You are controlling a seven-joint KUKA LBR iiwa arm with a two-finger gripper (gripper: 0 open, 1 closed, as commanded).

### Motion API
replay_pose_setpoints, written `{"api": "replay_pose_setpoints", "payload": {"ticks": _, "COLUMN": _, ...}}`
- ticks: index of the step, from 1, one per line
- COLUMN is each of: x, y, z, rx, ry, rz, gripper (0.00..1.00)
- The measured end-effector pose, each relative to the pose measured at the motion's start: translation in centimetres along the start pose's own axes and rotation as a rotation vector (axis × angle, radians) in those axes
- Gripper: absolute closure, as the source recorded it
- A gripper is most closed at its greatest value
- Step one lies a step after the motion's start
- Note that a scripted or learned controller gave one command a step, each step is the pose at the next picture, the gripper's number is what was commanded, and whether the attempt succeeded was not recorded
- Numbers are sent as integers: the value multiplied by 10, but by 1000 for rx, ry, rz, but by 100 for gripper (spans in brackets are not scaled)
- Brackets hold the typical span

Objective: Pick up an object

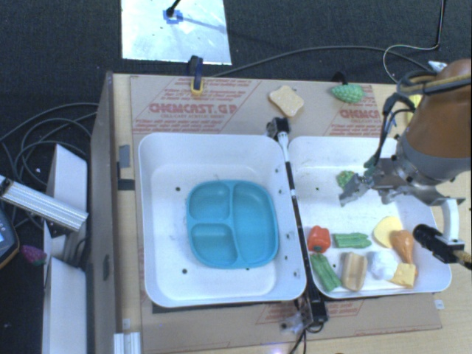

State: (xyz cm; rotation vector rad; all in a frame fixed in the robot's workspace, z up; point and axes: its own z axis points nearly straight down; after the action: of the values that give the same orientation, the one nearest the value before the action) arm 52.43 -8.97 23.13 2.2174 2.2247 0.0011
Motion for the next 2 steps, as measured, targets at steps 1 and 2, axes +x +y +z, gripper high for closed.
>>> {"api": "replay_pose_setpoints", "payload": {"ticks": 1, "x": -59, "y": 48, "z": 103, "rx": 2, "ry": 0, "rz": 3, "gripper": 0}}
{"api": "replay_pose_setpoints", "payload": {"ticks": 2, "x": -35, "y": 116, "z": 136, "rx": -10, "ry": -2, "rz": -1, "gripper": 0}}
